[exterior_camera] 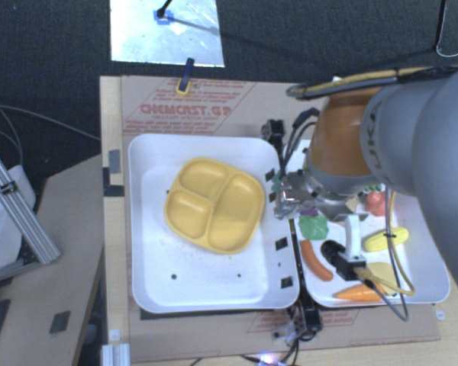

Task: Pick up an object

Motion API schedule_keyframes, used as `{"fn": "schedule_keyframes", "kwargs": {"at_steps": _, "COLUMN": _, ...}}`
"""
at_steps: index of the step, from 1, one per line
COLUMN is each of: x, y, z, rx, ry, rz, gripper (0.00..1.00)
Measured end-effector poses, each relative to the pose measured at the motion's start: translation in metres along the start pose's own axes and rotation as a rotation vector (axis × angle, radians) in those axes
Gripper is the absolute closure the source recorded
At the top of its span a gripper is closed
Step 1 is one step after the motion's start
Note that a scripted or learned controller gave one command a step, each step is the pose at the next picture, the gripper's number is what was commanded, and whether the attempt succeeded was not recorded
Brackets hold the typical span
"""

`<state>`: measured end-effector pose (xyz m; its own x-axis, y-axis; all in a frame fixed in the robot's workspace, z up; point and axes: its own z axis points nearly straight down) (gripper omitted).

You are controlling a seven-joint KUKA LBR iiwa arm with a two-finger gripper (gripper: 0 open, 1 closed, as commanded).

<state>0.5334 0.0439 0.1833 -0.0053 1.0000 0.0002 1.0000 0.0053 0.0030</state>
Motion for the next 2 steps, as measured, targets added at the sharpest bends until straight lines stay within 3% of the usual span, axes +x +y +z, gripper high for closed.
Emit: {"fn": "schedule_keyframes", "kwargs": {"at_steps": 2, "x": 0.0, "y": -0.001, "z": -0.022, "rx": 0.0, "ry": 0.002, "rz": -0.008, "gripper": 1.0}}
